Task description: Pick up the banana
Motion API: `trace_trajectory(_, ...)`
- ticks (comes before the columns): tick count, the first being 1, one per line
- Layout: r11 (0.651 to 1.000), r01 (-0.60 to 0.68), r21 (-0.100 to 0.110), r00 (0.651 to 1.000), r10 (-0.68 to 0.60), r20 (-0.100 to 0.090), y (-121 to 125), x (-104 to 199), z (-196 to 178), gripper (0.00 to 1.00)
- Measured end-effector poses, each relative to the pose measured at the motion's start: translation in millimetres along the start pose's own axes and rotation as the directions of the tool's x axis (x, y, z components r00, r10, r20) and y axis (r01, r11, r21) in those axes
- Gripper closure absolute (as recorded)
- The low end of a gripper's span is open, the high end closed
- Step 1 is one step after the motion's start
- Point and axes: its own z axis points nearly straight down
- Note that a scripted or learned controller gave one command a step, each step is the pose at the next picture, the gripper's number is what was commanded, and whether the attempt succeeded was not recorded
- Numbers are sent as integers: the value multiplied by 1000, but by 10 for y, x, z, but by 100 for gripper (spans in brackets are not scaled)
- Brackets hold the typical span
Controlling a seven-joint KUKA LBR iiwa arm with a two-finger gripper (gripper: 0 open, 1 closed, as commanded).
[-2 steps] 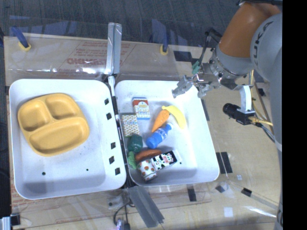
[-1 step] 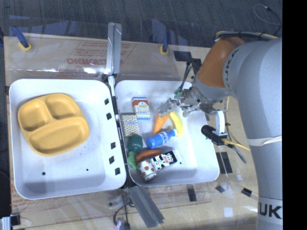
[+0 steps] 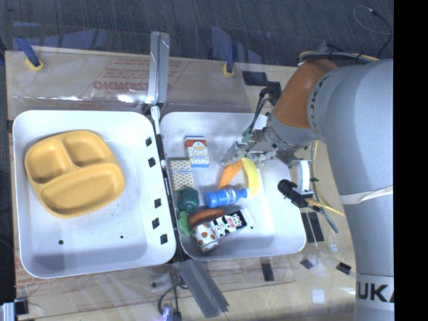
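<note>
The yellow banana (image 3: 251, 175) lies in the right bin (image 3: 287, 236), near its middle right, running front to back. An orange carrot-like piece (image 3: 229, 174) leans against its left side. My gripper (image 3: 250, 152) is down inside the bin, directly over the banana's far end and touching or nearly touching it. The wrist and the arm's orange band (image 3: 297, 102) hide the space behind it.
In the right bin lie a small white and orange box (image 3: 196, 150), a patterned packet (image 3: 181, 174), a blue bottle (image 3: 224, 197), a green item (image 3: 188, 198), a can (image 3: 204, 238) and a black spotted box (image 3: 229, 223). The left bin (image 3: 130, 243) holds a yellow divided tray (image 3: 73, 171).
</note>
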Motion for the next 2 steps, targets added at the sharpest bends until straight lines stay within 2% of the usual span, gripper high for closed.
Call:
trace_trajectory(1, 997, 73, -2, 997, -73, 0, -653, 4, -76, 0)
trace_trajectory(2, 997, 78, -1, 997, -78, 1, -652, 2, -175, 100)
